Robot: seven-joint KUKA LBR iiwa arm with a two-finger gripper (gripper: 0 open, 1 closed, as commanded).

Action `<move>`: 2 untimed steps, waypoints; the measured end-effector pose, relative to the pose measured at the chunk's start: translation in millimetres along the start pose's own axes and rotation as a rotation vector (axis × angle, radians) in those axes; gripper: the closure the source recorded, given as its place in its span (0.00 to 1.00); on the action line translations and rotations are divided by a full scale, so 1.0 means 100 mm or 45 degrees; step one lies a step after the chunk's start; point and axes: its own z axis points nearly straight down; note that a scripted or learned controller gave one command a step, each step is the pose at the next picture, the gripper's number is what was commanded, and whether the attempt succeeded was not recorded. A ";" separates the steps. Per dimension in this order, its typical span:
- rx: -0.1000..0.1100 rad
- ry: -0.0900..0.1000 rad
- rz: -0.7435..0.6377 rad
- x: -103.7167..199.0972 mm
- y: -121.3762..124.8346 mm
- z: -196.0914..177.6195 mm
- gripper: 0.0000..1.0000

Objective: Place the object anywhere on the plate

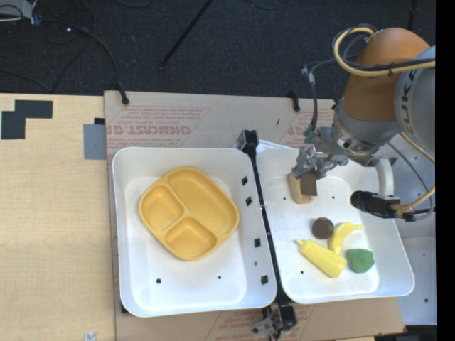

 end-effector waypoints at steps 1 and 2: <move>-0.003 0.000 -0.001 0.52 0.08 -0.02 1.00; 0.000 0.000 -0.003 1.12 0.01 -0.04 1.00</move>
